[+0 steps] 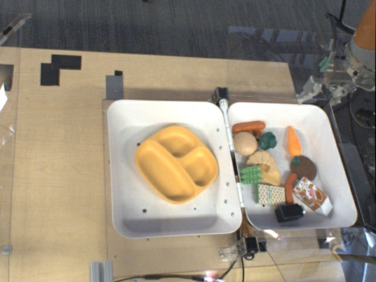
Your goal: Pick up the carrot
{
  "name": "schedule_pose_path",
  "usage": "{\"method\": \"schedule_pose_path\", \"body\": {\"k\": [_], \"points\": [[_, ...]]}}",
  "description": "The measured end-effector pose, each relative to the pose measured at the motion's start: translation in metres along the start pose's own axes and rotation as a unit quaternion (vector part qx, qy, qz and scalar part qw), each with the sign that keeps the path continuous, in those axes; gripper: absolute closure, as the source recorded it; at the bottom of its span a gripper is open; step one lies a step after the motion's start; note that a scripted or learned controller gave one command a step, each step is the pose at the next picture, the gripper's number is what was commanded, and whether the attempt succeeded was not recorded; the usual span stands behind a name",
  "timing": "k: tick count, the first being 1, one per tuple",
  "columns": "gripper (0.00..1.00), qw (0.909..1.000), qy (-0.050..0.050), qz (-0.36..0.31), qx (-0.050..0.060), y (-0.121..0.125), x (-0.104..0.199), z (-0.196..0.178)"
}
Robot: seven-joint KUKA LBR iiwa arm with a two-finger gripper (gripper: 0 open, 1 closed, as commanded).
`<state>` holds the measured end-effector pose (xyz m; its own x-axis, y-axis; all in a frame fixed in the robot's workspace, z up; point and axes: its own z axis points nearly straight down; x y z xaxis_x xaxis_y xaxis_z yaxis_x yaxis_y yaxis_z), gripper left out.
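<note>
My gripper (338, 75) hangs past the right bin's (338, 135) far right corner, well apart from everything; I cannot tell its state. That bin holds the carrot (293, 141) near its right wall, long axis running near to far, beside a green piece (268, 139) and just above a brown disc (303, 168). A sausage (248, 126), carton (312, 195) and black block (289, 212) lie around. The left bin (120, 157) holds a yellow tray (175, 163).
</note>
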<state>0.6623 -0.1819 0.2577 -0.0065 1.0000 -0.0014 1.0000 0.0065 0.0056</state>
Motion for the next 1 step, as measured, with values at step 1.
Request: {"method": "schedule_pose_path", "body": {"k": [1], "points": [[0.00,0.9999,0.002,0.010,0.009,-0.0514,-0.0173,0.1298]]}}
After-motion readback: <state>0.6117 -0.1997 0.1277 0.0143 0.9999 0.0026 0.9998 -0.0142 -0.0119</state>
